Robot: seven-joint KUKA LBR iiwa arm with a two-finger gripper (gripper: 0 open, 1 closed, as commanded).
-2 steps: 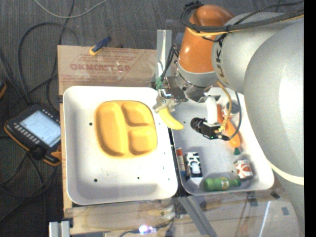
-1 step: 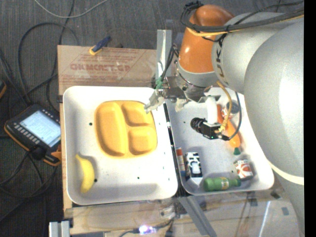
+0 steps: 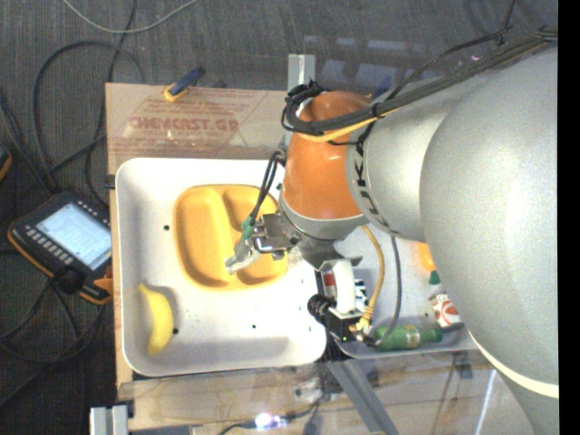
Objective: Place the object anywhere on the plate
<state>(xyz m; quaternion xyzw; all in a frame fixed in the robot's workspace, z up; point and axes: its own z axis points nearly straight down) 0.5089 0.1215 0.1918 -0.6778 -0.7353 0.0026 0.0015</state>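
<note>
A yellow banana (image 3: 159,317) lies in the near left corner of the left white bin (image 3: 136,198), by its left wall. An orange-yellow divided plate (image 3: 204,234) rests in the middle of the same bin. My gripper (image 3: 246,247) hangs over the plate's right half, well to the right of the banana and apart from it. Nothing shows in the gripper. The orange wrist band (image 3: 322,166) and the grey arm hide the plate's right edge.
The right bin (image 3: 399,347) is mostly hidden under the arm; a green bottle (image 3: 403,336) and a red-and-white item (image 3: 444,311) show at its near edge. A cardboard sheet (image 3: 190,125) lies behind the left bin. A handheld pendant (image 3: 68,234) sits off the bench to the left.
</note>
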